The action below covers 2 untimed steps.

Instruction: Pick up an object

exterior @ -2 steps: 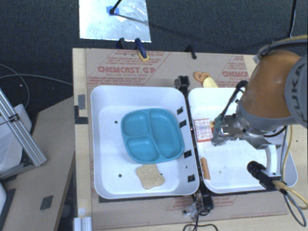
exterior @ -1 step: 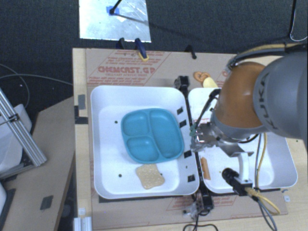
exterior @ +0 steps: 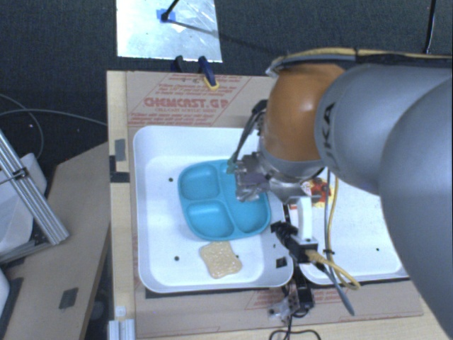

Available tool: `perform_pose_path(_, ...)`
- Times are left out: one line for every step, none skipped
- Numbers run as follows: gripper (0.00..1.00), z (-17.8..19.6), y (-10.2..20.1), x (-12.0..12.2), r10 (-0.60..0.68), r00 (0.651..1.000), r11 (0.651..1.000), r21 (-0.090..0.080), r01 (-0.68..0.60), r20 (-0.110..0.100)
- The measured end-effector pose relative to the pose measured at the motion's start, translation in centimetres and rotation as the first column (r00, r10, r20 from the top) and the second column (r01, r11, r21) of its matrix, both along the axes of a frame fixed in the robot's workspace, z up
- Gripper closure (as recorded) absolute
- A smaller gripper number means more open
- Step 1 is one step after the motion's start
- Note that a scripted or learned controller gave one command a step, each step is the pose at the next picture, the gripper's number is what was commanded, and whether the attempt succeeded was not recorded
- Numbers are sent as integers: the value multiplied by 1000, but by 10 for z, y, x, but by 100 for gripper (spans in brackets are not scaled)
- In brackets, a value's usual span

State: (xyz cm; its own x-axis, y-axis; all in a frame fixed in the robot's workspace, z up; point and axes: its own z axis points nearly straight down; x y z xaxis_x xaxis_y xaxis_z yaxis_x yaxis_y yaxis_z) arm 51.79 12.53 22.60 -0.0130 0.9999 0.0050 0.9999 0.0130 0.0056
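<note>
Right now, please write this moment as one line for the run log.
arm over left bin | claw at right edge of blue tray | cracker lying in front of tray, untouched | grasp: cannot tell

Left bin [exterior: 152, 211]: shallow white plastic bin; bare floor along its left and near sides.
Centre: blue three-compartment plastic tray [exterior: 212, 204] fills the middle.
Near side: tan slice of toast [exterior: 221, 259] lies just beside the tray's near edge.
Right side: grey arm with orange band [exterior: 304, 119] overhangs the tray's right edge.
</note>
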Motion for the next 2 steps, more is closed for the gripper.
perform_pose_path(100, -113, 32, 60, -6, 1000, 1000, -4, 6, 3)
perform_pose_path(100, -138, 32, 104, -5, 1000, 1000, 4, 5, 7)
